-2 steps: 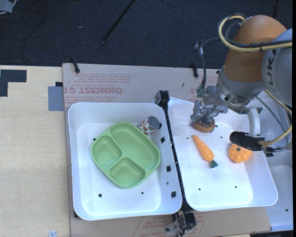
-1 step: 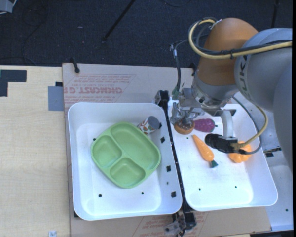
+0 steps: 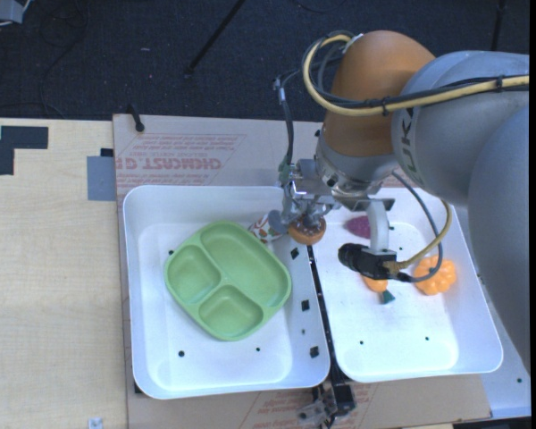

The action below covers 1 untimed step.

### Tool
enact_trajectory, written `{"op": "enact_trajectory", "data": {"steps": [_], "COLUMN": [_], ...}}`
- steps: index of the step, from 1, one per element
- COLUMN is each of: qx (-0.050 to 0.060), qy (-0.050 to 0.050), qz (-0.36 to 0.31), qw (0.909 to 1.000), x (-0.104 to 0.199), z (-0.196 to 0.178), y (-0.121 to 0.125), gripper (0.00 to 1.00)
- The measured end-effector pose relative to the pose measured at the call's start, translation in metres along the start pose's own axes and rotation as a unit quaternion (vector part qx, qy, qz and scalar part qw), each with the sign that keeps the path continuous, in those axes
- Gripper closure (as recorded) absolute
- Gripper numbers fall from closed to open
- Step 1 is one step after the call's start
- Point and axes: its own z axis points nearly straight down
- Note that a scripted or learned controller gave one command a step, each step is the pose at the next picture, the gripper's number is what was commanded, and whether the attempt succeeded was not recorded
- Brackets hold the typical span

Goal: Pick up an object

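One small round brown object (image 3: pixel 306 231), like a tiny donut, is sitting narrowly pinched between the fingers of the gripper (image 3: pixel 305 224), hanging over the seam between the two bins. Reaching in from the right, the grey arm (image 3: pixel 464 141) is bending down over the right bin (image 3: pixel 447 347). A green divided plate (image 3: pixel 228 280) is lying in the left bin (image 3: pixel 161 365).

One fixed camera looks down slantwise on both bins (image 3: pixel 152 329).
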Motion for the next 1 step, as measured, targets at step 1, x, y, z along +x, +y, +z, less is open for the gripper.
{"op": "enact_trajectory", "data": {"steps": [1], "qx": [0.000], "qy": [0.000], "qz": [0.000], "qw": [1.0000], "x": [0.0474], "z": [0.0185], "y": [0.0065], "gripper": [1.00]}}
